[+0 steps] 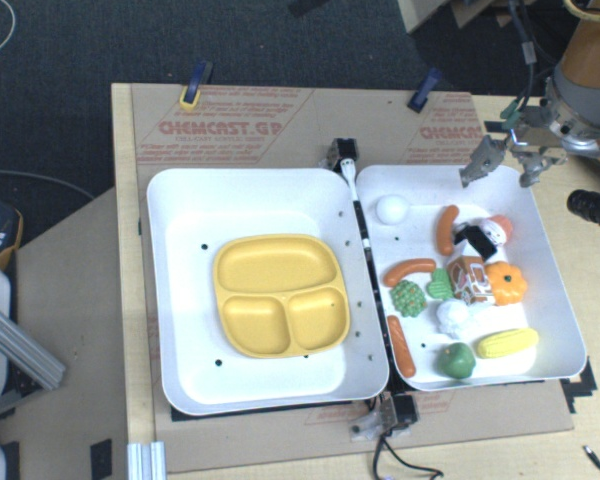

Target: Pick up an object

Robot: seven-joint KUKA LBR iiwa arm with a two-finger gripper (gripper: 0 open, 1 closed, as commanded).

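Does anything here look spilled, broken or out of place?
Nothing stands out. The yellow tray sits flat in the left bin, the toy food is heaped in the right bin, and the gripper hovers open above its far edge.

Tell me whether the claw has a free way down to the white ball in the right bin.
Probably yes: the claw hangs open above the bin's far edge, and the white ball lies alone, nothing over it.

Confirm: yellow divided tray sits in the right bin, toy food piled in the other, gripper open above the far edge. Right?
Not quite. The camera view shows the yellow tray in the left bin; the toy food is piled in the right bin. The gripper is open above the far edge, holding nothing.
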